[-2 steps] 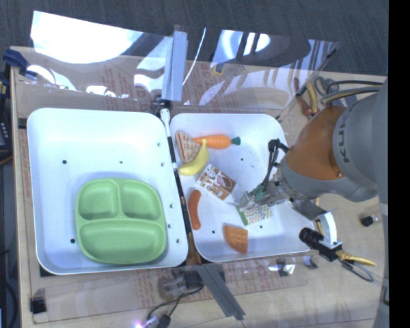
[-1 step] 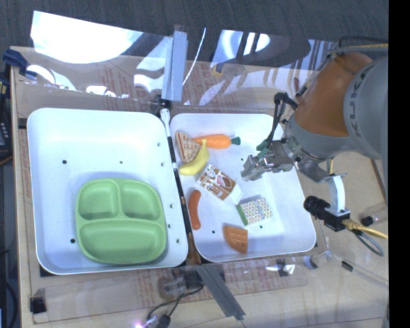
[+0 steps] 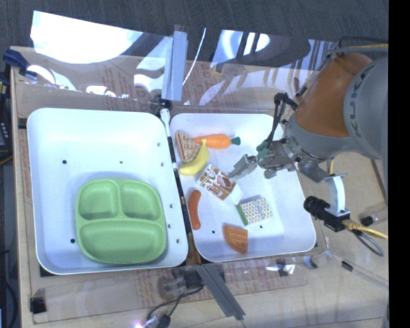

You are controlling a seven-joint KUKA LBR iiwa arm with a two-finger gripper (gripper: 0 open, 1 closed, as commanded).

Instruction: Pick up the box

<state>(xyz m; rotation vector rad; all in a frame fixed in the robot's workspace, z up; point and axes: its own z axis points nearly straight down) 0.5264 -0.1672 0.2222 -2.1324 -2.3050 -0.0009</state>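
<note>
Two boxes lie in the right bin [image 3: 297, 234]. A small brown-and-white patterned box [image 3: 215, 182] sits near the bin's middle, and a green-sided box [image 3: 254, 210] lies just below and to its right. My gripper [image 3: 249, 167] hangs low over the bin, just right of the patterned box and above the green one. Nothing shows in its grasp. The grey arm with its orange band [image 3: 331, 94] reaches in from the right.
Also in the right bin are a sandwich wedge [image 3: 184, 143], a carrot [image 3: 215, 141], a banana [image 3: 197, 161], a red sausage [image 3: 194, 208] and an orange waffle piece [image 3: 236, 238]. The left bin [image 3: 48, 135] holds a green divided plate [image 3: 121, 221].
</note>
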